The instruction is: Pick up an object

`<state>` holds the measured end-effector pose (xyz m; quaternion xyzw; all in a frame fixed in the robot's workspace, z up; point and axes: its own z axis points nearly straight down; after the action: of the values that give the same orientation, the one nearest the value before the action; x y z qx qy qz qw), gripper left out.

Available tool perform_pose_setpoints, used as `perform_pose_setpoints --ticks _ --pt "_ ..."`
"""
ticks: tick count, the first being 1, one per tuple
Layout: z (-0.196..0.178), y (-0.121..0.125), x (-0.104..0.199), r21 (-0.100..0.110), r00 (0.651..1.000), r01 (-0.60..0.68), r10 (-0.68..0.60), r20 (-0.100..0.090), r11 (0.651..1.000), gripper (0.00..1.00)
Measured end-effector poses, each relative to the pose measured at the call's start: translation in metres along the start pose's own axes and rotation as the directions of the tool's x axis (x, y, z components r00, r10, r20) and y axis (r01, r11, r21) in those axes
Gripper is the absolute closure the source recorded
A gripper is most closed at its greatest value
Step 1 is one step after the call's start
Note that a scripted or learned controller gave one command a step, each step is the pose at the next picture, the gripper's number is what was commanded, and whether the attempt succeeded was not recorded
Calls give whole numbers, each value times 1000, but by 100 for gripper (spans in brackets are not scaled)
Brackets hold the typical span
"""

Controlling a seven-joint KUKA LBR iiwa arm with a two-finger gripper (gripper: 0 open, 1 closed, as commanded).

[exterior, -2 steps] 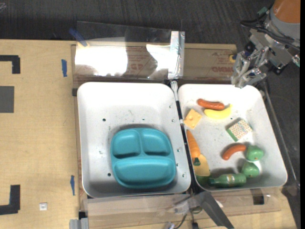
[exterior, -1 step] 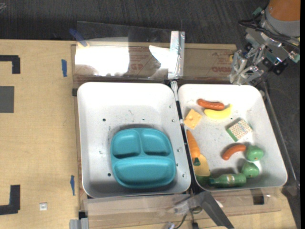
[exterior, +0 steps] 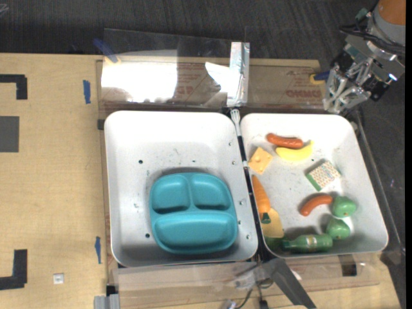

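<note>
The right bin (exterior: 360,166) holds several toy foods: a red sausage (exterior: 284,140), a yellow banana (exterior: 294,152), a cheese wedge (exterior: 260,160), a carrot (exterior: 261,197), a small green-and-white box (exterior: 322,174), a second sausage (exterior: 315,203), two green fruits (exterior: 344,206) and a green bottle (exterior: 308,242). My gripper (exterior: 343,100) hangs beyond the bin's far right corner, above the bench and off the bin. Its fingers stand open with nothing between them.
The left bin (exterior: 129,147) holds a teal divided plate (exterior: 192,212). A clear plastic sheet (exterior: 174,76) with a metal bracket (exterior: 238,69) stands behind the bins. Brown board (exterior: 45,172) lies to the left.
</note>
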<state>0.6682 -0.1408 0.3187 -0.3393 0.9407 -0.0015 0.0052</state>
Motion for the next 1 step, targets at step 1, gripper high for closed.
perform_pose_setpoints --ticks 1 --pt "-8 -4 3 0 1000 -26 26 1 1000 100"
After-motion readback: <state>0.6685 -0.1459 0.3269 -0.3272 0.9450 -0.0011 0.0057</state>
